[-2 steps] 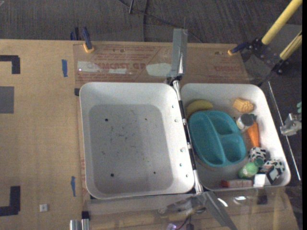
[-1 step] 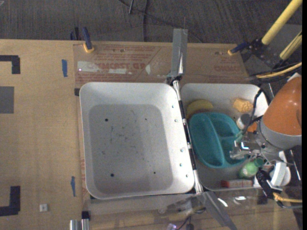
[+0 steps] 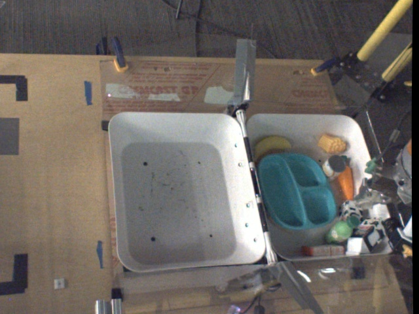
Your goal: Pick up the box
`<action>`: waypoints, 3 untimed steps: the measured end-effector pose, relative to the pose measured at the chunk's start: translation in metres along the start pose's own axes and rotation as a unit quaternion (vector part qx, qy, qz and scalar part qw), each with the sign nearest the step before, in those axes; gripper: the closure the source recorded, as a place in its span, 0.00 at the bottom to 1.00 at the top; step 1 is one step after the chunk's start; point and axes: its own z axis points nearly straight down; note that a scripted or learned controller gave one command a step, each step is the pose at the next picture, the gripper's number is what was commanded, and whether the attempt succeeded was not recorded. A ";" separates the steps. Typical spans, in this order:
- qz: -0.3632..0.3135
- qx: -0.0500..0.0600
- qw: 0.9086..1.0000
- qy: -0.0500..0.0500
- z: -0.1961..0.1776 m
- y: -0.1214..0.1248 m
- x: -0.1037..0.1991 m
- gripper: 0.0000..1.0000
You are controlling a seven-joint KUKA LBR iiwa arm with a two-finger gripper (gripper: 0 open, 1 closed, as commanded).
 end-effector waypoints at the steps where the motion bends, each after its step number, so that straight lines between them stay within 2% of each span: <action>1: -0.115 0.001 0.993 0.001 0.004 -0.025 0.067 1.00; 2: -0.131 -0.001 0.991 0.000 -0.003 0.027 0.091 1.00; 3: -0.102 0.001 0.995 0.001 0.023 0.029 0.135 1.00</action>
